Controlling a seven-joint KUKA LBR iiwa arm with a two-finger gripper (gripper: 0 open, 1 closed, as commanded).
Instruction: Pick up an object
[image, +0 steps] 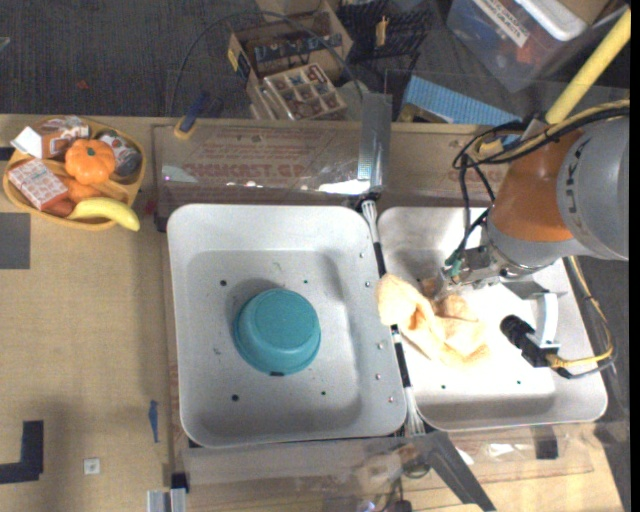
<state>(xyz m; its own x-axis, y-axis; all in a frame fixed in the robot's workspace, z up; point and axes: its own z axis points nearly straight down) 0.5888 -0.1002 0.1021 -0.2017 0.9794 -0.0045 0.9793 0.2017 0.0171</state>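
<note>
From my feed the light looks even and moderately bright, falling from above. The two white bins come close to washing out, with soft shadow only along their inner walls. The teal bowl casts almost no shadow. The clear plastic sheet behind the bins shows pale glare streaks. The floor clutter up top sits dim. The whole picture is slightly soft and grainy.

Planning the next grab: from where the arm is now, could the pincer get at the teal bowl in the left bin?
Probably yes. The teal bowl sits alone, upside down, in the left bin with nothing over it. The pincer is low over the right bin, so it must lift and cross the rims.
</note>
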